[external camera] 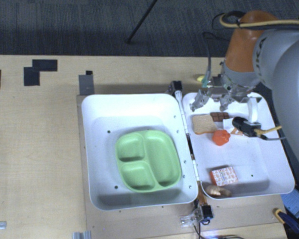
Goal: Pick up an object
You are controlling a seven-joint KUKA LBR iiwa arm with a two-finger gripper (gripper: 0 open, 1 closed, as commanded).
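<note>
Above the right bin (271,183) the gripper (215,102) hovers, fingers spread, holding nothing; the tan slice (202,124) and orange ball (220,137) lie below, nothing yet picked

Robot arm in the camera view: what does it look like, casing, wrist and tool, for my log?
The arm has a broad, rounded light-grey casing with an orange band above the wrist. Below the band sits a metallic grey tool with thin, angular finger links. A yellowish cable loops over the top of the orange section, and a thin dark wire runs down beside the wrist. No lettering can be made out.
</note>
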